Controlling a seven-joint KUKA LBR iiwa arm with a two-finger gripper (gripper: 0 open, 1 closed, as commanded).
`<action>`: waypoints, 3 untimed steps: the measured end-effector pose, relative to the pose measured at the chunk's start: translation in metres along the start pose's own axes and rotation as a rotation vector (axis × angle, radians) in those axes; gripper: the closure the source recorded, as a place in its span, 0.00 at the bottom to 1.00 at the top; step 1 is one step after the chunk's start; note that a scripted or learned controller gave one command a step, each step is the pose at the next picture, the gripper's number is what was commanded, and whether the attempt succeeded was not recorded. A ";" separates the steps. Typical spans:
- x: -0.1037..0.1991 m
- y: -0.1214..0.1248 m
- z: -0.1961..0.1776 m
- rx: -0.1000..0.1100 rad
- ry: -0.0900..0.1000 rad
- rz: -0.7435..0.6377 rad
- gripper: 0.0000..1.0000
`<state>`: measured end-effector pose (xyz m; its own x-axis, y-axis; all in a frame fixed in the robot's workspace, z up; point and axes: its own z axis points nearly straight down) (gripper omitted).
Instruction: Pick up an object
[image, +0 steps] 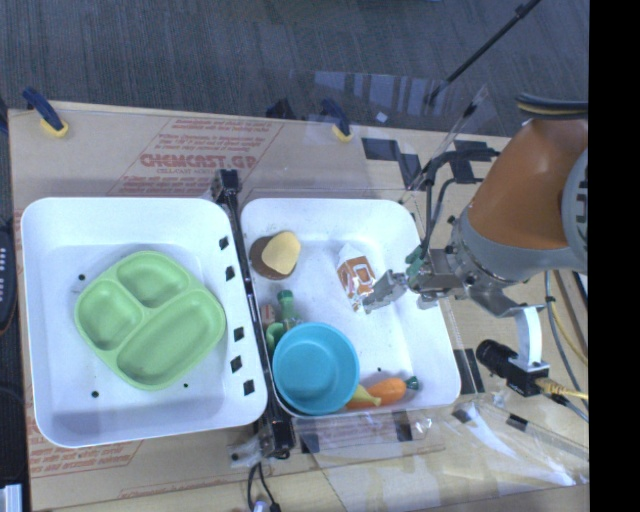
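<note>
In the right bin (425, 330), my gripper (379, 293) hangs low at the right-middle, right beside a small white packet with orange print (353, 272). The packet lies just left of the gripper's tip and seems to touch it. A brown and yellow bun-like toy (276, 254) rests at the bin's back left. A blue bowl (315, 366) stands at the front left, with an orange carrot (385, 391) lying beside it at the front. A small green toy (285, 308) lies just behind the bowl.
The left bin (50, 300) holds a green divided plate (150, 317). A black divider (240, 290) runs between the bins. The arm's orange band (525, 190) and grey wrist hang over the right bin's right wall. Cables and a black fitting (505, 365) lie to the right.
</note>
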<state>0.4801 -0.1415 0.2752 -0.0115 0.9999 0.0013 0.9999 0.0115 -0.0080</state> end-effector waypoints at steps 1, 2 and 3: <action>0.010 0.074 0.090 0.009 -0.001 -0.033 0.00; -0.021 0.081 0.160 -0.027 -0.010 -0.089 0.00; -0.022 0.081 0.149 -0.023 -0.012 -0.096 1.00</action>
<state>0.5601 -0.1626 0.1255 -0.1077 0.9941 -0.0114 0.9941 0.1079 0.0141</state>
